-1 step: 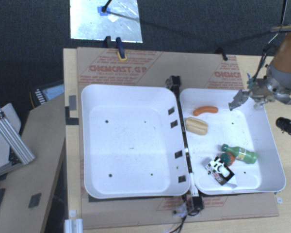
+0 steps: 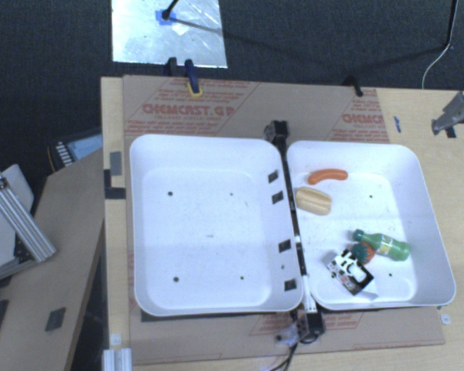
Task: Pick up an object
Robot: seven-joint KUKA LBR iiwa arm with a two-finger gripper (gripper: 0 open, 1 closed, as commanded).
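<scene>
Toy: black-and-white block [image 2: 349,270], lying in the front-left corner of the right bin [image 2: 429,230], tilted against that bin's sides.
Left bin: white tray [image 2: 209,149], joined to the right bin's left wall along a shared hinge line.
Bun: tan roll [image 2: 313,201], just inside the right bin's left wall, about midway along it.
Sausage: orange-red [image 2: 327,176], near the right bin's back-left, just behind the bun and apart from it, long axis roughly left to right.
Bottle: green [image 2: 380,245], on the right bin's floor a little front of centre, on its side, long axis left to right with a slight slant, just right of the toy.
Gripper: grey piece [image 2: 453,114], outside the right bin, beyond its back-right corner and clear of the rim.
Claw state: cannot tell whether spread or pressed together; nothing seen in it.
Key relation: every object lies toward the front and left from the gripper; the sausage looks nearest, the toy farthest.
Judgement: no pick has begun; the reach must cross the right bin's back rim first.
</scene>
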